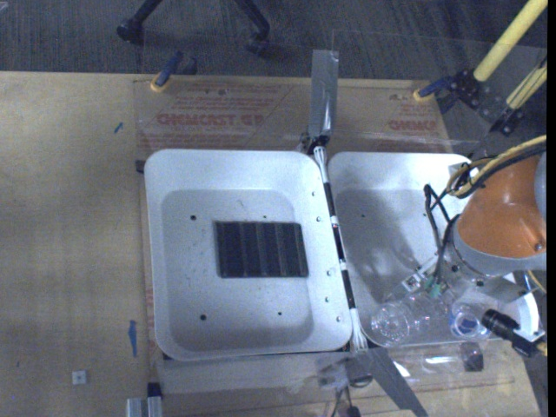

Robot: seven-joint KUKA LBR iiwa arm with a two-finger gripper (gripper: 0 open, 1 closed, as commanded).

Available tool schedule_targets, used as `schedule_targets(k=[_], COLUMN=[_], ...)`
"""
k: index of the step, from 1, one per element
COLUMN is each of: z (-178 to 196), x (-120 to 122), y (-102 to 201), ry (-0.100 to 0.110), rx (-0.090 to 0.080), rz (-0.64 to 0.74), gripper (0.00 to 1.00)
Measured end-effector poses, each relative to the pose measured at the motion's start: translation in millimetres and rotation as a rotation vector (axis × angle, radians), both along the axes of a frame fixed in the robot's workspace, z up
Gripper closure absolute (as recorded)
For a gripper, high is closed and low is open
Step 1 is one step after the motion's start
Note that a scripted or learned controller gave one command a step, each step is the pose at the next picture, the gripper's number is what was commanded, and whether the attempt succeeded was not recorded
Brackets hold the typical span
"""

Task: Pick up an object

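Note:
A clear plastic bottle [408,318] lies on its side at the front of the right bin [373,189], with a bluish cap end [466,325] pointing right. My gripper [432,285] hangs under the orange-banded wrist [504,220], just above and slightly behind the bottle's middle. The wrist and cables hide most of the gripper, and whether it touches the bottle cannot be made out. A dark ribbed rectangular slab [261,249] lies flat in the middle of the left bin [174,181].
The two bins meet at a ridge [334,233] running front to back. The arm covers the right bin's right side. Clamps [165,72] and yellow-handled tools [512,29] lie beyond the bins on the wooden bench.

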State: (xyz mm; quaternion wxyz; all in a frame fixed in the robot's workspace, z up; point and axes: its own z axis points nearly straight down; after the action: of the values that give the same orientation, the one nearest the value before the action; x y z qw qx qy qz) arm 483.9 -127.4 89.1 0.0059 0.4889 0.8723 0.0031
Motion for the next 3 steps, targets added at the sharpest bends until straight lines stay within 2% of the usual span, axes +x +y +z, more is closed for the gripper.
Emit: schedule_targets(k=[1, 2, 3], z=[-0.6, -0.6, -0.6], x=[0.9, 27.2, 60.5], y=[-17.7, 6.9, 15.5], ry=[0.002, 0.003, 0.003], rx=[0.004, 0.003, 0.001], rz=[-0.286, -0.489, -0.363], gripper=[0.0, 0.0, 0.0])
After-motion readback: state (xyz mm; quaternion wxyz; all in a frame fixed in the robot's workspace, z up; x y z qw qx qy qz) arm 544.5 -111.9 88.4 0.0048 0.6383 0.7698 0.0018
